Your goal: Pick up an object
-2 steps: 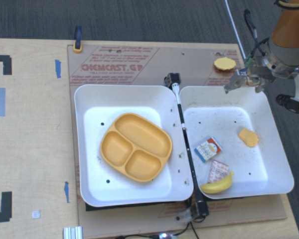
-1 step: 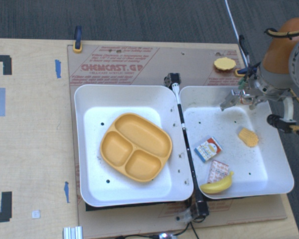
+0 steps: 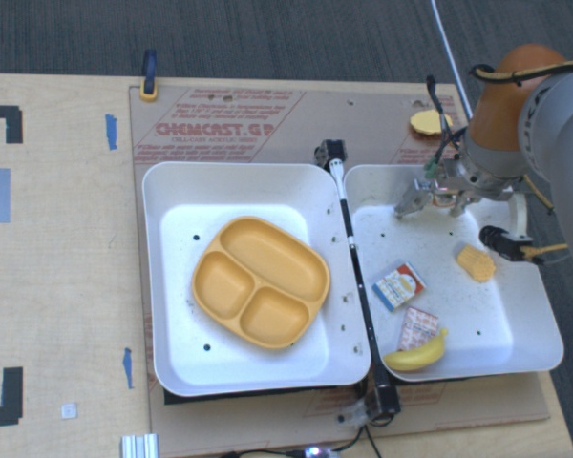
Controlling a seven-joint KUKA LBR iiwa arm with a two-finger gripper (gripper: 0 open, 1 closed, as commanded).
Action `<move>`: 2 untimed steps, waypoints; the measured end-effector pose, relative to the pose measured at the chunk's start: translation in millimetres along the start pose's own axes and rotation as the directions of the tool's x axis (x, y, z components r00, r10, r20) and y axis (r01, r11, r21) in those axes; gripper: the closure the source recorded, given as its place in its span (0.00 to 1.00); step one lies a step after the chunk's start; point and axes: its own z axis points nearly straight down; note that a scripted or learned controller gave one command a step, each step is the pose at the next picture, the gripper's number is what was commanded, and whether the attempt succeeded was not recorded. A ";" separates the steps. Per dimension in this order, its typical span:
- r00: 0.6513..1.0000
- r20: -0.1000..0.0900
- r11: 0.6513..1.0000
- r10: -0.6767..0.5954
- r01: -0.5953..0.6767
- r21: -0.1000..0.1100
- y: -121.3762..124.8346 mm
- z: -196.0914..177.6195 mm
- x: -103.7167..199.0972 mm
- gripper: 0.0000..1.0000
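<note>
Two shallow white bins sit side by side on the worktop [image 3: 57, 284], w/ a cardboard sheet [image 3: 229, 122] under them. Left bin [image 3: 162, 256] holds a yellow three-compartment divided plate [image 3: 260, 281], lying flat near the bin's middle. Right bin [image 3: 530, 337] holds four small items: a blue-and-white carton [image 3: 398, 286] near its centre, a red-and-white patterned packet [image 3: 419, 327] just below that, a banana [image 3: 416, 353] touching the packet's lower edge near the front wall, and a tan spongy block [image 3: 477, 262] off toward the right side, apart from the rest. The arm [image 3: 544, 122] comes in from the right, w/ its orange band [image 3: 506, 93] above the wrist; the pincer [image 3: 430, 195] hangs over the back part of the right bin, well apart from all four items, nothing seen between its fingers. Can't tell if it's released or clenched at this angle. A round yellow disc [image 3: 426, 122] lies on the cardboard behind the right bin.
</note>
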 end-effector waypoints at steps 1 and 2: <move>1.000 0.002 1.000 0.002 -0.001 -0.011 -59.0 -0.7 24.1 0.00; 1.000 0.001 1.000 0.002 -0.002 -0.011 -123.9 -0.5 52.9 0.00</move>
